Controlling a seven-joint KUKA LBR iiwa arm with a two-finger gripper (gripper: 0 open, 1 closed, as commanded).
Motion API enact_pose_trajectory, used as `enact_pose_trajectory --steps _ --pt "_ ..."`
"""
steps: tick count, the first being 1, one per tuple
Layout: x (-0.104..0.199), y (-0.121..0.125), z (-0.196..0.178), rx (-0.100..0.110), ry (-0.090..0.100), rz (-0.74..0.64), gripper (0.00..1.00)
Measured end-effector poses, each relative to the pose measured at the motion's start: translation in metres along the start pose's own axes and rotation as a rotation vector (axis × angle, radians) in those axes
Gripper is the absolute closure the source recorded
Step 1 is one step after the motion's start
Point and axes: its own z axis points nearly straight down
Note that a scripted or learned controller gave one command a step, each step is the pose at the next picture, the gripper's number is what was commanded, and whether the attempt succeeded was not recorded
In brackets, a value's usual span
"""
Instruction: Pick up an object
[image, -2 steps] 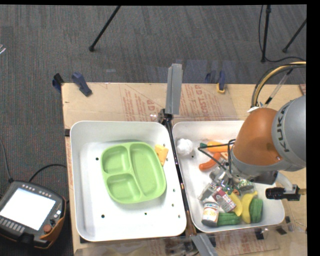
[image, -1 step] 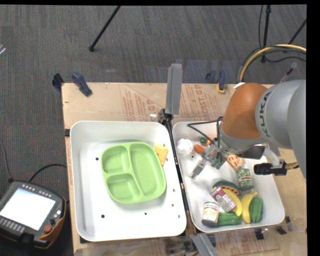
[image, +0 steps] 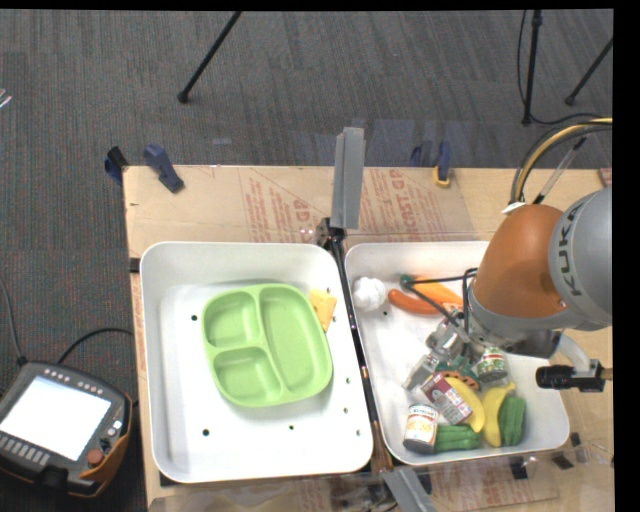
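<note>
The gripper hangs low in the right bin, just above a small red-labelled can lying at the bin's five o'clock beside a banana; whether its fingers are spread or pressed together I cannot tell. The can looks light, rigid and slick, apt to roll, so it is probably best gripped across its curved sides at mid-length.

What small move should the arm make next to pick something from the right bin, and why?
Probably a short, straight descent. The gripper hangs over the right bin, just above the pile of toy food: a red can, a banana and a jar lie beside and below it. I see nothing held between the jaws, so no object is picked yet.
</note>
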Motion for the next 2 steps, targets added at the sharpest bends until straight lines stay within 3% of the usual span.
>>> enact_pose_trajectory --steps 1,2 --pt "-0.063 0.07 0.003 0.006 0.008 0.027 0.0" --pt "-0.037 0.016 0.0 0.0 -0.001 0.109 0.0"
